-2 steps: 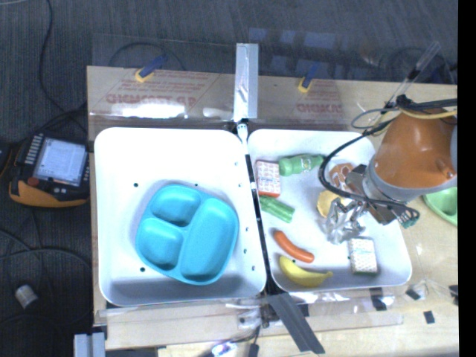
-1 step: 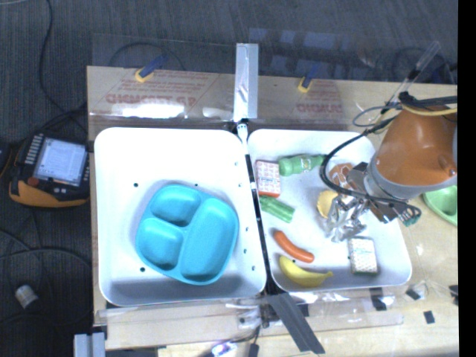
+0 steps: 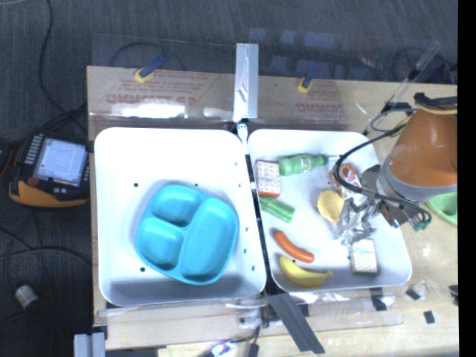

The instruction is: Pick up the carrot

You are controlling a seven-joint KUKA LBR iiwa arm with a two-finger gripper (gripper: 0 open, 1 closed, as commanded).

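Carrot (image 3: 293, 246) lying near-left in right bin (image 3: 398, 274), touching banana (image 3: 303, 271); gripper (image 3: 355, 227) hovering right of it, finger state unclear, possibly grabbing banana instead.

A blue divided tray (image 3: 187, 233) sits in the left bin (image 3: 111, 199); in the right bin (image 3: 394, 270), a banana (image 3: 303, 271) lies at six o'clock, a green bottle (image 3: 301, 163) at twelve, a red-and-white box (image 3: 268, 178) at ten.
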